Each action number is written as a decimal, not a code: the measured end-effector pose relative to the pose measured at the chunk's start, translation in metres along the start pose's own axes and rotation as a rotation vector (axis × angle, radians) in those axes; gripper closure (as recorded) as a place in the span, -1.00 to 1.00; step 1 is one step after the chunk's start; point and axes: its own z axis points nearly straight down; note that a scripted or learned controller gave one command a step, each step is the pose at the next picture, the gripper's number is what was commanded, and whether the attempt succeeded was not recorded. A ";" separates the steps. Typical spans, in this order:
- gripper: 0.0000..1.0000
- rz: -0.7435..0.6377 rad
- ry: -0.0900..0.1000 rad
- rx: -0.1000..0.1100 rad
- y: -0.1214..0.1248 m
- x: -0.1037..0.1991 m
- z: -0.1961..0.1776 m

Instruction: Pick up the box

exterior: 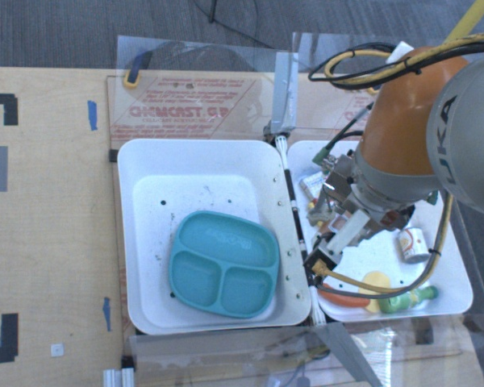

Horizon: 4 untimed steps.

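Gripper (329,210) low over right bin (461,295), near its 9 o'clock wall; grip state can't tell. Box (310,186) just beside gripper at 10 o'clock. Teal plate (224,263) in left bin (139,216).

Grey arm (468,127) reaching in from 3 o'clock, orange band (399,111) at about 2 o'clock, wrist (379,188) below it tilted toward 8 o'clock, gripper (323,210) pointing down, just right of centre
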 end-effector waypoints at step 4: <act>1.00 0.701 0.010 0.004 0.122 0.137 0.092</act>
